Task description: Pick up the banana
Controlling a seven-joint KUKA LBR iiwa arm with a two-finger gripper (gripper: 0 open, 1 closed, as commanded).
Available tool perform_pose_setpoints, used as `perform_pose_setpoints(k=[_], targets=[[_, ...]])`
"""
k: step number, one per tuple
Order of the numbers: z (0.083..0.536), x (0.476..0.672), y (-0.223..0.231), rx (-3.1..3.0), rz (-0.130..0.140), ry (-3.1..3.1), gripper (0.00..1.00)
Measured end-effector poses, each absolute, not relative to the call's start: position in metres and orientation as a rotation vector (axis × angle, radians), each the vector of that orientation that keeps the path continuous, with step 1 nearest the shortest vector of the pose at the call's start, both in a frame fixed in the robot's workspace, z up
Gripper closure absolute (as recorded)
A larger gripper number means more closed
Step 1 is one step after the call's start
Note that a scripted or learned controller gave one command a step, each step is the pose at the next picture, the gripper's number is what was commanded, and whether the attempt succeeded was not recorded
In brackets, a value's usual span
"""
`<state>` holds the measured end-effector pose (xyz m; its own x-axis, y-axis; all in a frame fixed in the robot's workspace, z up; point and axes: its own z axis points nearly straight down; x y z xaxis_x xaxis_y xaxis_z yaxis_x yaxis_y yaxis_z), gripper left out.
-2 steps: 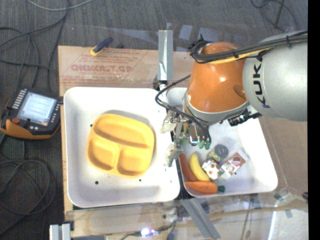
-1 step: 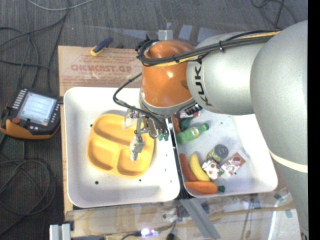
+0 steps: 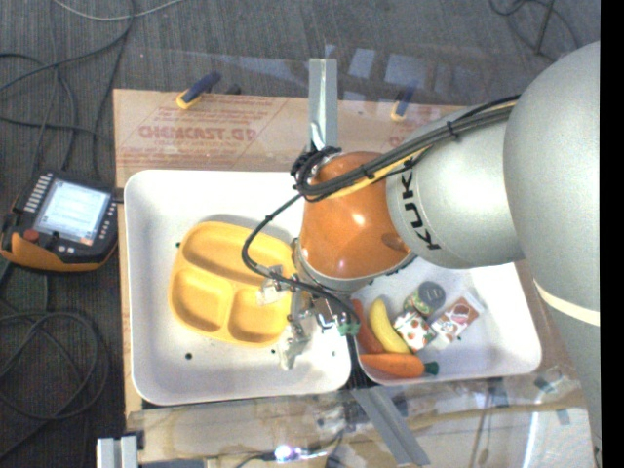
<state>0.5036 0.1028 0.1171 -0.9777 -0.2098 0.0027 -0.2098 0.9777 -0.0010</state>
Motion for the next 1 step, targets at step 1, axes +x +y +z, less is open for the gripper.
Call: perform_pose_setpoints(k=[1], targets=[[0.1255, 0.5031, 0.1039, 0.331, -0.003, -3.119, 1.00]])
